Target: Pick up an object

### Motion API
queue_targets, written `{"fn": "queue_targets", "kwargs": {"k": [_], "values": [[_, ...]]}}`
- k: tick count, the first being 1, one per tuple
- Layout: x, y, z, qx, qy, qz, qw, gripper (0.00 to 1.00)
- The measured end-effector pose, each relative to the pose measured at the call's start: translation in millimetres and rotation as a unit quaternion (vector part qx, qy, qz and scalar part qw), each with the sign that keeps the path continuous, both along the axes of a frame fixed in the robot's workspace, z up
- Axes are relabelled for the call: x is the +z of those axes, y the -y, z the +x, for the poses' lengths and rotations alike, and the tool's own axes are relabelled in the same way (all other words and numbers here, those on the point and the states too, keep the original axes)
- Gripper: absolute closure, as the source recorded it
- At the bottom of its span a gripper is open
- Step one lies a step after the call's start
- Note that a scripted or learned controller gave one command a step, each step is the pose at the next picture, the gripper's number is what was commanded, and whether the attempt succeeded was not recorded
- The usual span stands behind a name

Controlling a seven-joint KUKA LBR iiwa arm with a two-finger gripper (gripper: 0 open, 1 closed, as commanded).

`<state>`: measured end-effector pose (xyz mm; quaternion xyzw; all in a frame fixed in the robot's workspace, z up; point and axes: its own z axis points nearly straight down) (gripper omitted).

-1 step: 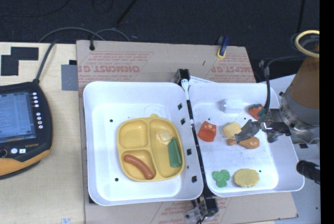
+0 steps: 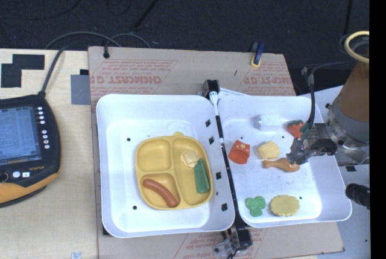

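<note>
My gripper point(image 2: 298, 154) hangs low over the right part of the right bin point(image 2: 329, 206). It is directly above the right end of a brown drumstick point(image 2: 278, 163) that lies on the bin floor. A yellow ridged chip point(image 2: 269, 150) lies just left of it, and a red block point(image 2: 239, 152) further left. A small orange-red piece point(image 2: 294, 127) sits just behind the gripper, partly hidden by it. A white piece point(image 2: 266, 122) lies near the back wall. A green broccoli point(image 2: 255, 205) and a round yellow cookie point(image 2: 284, 205) rest near the front wall.
The left bin point(image 2: 114, 131) holds a yellow divided tray point(image 2: 151, 155) with a sausage point(image 2: 160, 191), a green pod point(image 2: 201, 176) and a pale yellow piece point(image 2: 190, 158). A teach pendant point(image 2: 24, 143) lies at the far left of the bench.
</note>
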<state>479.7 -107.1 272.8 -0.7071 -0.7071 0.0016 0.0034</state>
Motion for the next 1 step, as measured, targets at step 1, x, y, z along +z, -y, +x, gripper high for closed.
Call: {"fn": "queue_targets", "kwargs": {"k": [1], "values": [[64.9, -78.9, -3.6, 0.004, 0.005, -0.0003, 1.0, 1.0]]}}
